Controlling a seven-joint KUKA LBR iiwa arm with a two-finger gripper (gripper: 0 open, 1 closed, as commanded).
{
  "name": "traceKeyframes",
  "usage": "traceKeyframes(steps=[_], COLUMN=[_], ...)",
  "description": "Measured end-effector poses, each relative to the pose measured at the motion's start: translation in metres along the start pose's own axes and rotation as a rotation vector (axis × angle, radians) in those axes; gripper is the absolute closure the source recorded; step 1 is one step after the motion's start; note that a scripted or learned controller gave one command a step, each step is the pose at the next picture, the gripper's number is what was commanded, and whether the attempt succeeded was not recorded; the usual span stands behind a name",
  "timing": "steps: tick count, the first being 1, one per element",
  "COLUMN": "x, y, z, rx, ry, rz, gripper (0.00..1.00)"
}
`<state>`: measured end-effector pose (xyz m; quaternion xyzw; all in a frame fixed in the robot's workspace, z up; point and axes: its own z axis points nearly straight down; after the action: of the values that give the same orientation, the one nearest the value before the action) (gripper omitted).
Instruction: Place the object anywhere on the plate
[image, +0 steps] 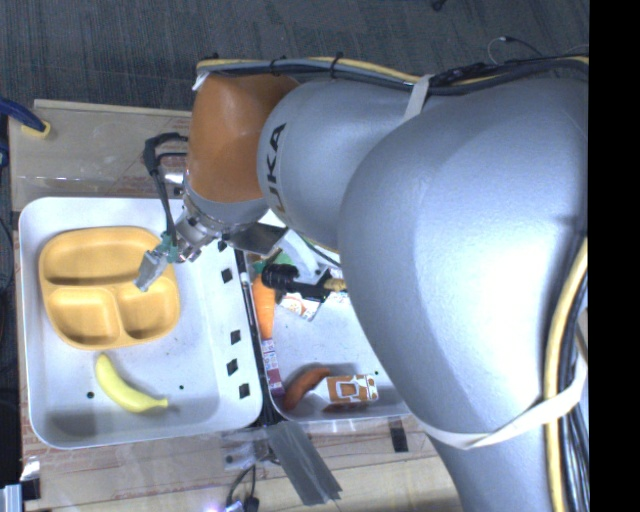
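Note:
A yellow divided plate (105, 285) lies in the upper part of the left white bin (60, 425). My gripper (153, 268) hangs over the plate's right edge, at the ridge between its compartments, reaching down from the orange wrist band. Nothing is visible in its grasp. A yellow banana (128, 386) lies on the bin floor just below the plate, apart from the gripper. The plate's compartments look bare.
The right bin (330, 420) holds an orange carrot (264, 306), a brown-orange oblong item (303, 381), a small printed box (350, 390) and a white card (305, 305). The big grey arm hides most of that bin. A ridge with black marks divides the bins.

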<state>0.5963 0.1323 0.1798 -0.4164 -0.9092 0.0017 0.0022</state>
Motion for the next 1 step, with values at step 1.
traceKeyframes(steps=[1], x=[-0.0170], y=[0.0271], z=[-0.0240], rx=[-0.003], ry=[-0.002], rz=[0.053], gripper=[0.00])
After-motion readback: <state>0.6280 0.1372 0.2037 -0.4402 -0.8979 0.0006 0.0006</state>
